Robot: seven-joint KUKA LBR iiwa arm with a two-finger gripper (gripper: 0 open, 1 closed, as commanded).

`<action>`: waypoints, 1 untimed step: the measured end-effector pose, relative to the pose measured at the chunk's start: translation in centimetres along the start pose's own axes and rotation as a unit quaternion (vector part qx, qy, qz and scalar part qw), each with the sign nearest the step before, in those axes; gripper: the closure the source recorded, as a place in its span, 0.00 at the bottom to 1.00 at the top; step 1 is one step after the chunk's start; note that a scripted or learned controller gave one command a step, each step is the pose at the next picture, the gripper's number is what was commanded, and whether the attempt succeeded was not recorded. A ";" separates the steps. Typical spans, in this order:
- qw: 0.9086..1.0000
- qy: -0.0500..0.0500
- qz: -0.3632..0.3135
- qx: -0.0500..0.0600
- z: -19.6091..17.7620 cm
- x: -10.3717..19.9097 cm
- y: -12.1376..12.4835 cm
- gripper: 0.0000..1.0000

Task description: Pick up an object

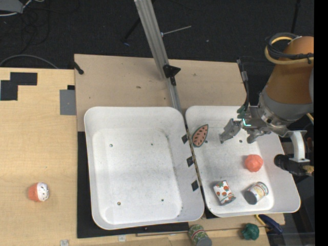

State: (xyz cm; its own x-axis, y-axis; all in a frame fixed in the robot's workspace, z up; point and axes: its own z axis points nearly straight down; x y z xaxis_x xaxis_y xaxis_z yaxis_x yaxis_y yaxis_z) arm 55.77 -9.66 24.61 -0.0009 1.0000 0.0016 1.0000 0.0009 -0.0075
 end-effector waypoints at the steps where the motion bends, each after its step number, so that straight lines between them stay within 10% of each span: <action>1: 1.000 0.000 0.001 -0.002 -0.2 -0.1 0.1 0.00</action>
State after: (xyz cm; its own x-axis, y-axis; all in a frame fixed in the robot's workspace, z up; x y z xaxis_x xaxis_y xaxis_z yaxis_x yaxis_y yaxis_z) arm 55.83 -9.81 24.80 0.0020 1.0000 0.0008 1.0000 -0.0020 -0.0027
